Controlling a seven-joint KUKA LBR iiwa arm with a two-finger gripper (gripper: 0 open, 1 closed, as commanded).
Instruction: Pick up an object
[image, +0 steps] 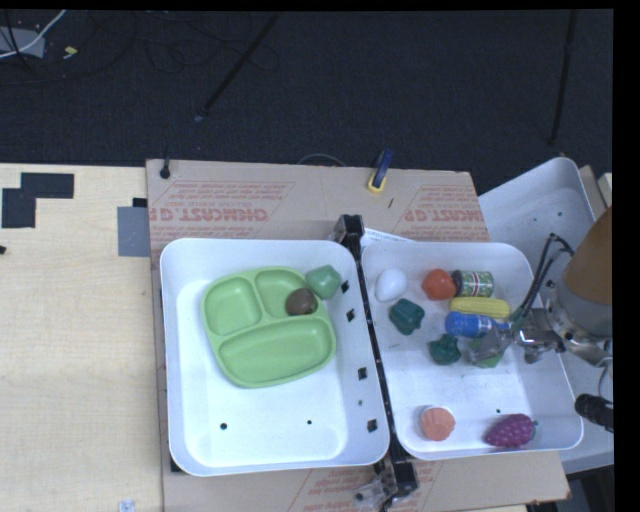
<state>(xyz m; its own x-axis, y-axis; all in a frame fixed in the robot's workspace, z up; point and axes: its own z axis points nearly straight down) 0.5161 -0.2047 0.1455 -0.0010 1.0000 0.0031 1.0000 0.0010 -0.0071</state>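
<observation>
Landmark: right bin (520, 262), shallow white plastic with smooth walls and rounded corners.

Step in hand: the approach. The gripper (497, 344) sits low at the bin's right-centre, reaching in from the bin's right wall, tip among a tight cluster of toys. Whether the claw is apart, together or clamped on anything, I cannot tell; dark cables and nearby objects blur it.

Candidates at the tip:
- blue cylinder (466, 324), glossy, lying on its side, just left of the tip.
- yellow corn cob (480, 307), ridged, just above the blue cylinder.
- dark green lump (445, 349), matte, irregular, left of the tip.

Elsewhere in the bin:
- striped can (476, 282), on its side, upper middle.
- red ball (437, 285), smooth, touching the can's left end.
- white egg (390, 285), smooth, upper left.
- teal block (406, 316), angular, below the egg.
- pink round piece (436, 423), lower left.
- purple grape bunch (510, 431), knobbly, lower right.

Next move, as judged: close on one item only and lift straight up; the crowding risks a pinch on two, or a slip off glossy curved plastic.
</observation>
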